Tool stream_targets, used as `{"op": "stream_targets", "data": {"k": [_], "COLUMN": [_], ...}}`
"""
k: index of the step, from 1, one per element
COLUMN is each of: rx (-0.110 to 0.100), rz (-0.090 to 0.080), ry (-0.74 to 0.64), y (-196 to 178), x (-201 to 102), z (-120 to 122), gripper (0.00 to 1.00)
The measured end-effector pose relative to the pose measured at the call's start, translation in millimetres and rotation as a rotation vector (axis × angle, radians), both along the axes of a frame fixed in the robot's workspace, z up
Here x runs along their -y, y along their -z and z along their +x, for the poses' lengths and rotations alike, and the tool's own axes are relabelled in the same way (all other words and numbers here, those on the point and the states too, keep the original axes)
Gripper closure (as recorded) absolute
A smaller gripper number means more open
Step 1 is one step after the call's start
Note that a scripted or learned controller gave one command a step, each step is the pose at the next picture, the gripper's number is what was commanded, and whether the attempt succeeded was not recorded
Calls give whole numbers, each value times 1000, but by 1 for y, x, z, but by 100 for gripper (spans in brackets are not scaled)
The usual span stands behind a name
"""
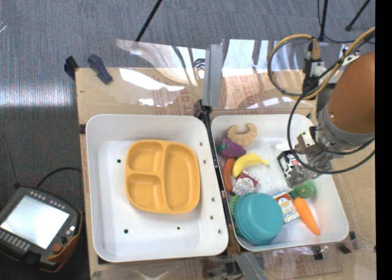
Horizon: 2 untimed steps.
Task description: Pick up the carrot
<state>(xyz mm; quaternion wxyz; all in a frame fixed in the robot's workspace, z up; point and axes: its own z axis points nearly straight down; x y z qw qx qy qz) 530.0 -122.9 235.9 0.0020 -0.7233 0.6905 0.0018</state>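
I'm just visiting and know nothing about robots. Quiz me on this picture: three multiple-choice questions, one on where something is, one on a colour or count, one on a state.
1. Where does the carrot lie?
A. In the right bin, near its front right corner
B. On the yellow tray
C. On the floor

2. What colour is the bowl?
A. Red
B. Teal
C. Black

3. How does the carrot stand to the gripper?
A. Lifted high above the bin
B. Lying in the bin, below the gripper
C. Set on the tray

Answers:
1. A: the carrot rests in the right bin, right of the bowl.
2. B: the upturned bowl shows teal.
3. B: the carrot lies flat on the bin floor, with the gripper just above its green top.
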Motion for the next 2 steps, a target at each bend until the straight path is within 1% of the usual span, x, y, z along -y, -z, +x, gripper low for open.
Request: {"op": "stream_targets", "data": {"k": [1,2], "rx": [-3,4], "rz": [4,-1], "ry": [-563,-640], "y": [98,47], "x": [5,40], "z": [-44,-9], "gripper": [100,100]}}
